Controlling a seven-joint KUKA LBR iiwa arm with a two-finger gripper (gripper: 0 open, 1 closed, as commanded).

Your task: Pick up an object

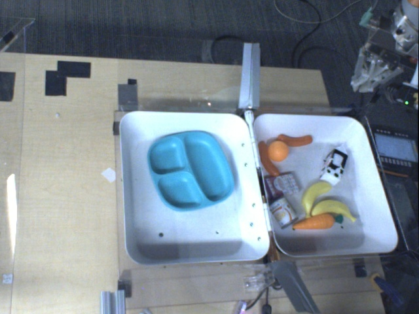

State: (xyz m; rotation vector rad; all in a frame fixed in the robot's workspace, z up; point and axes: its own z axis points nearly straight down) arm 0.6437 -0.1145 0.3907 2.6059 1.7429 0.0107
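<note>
two-finger metal gripper (373,74) at frame 1 o'clock, outside bins, above dark floor; nothing seen between tips. left shallow white bin (134,195) holds blue three-compartment plastic tray (191,169). right shallow white bin (370,175): round orange ball (278,151) at bin 10 o'clock, yellow plastic bananas (324,200) and orange plastic carrot (314,223) at 6 o'clock, black-and-white toy figure (334,166) just right of centre.

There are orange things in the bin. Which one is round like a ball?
The orange ball near the top of the right bin. The carrot at the bottom is long and pointy, and the orange piece above the ball is long.
</note>
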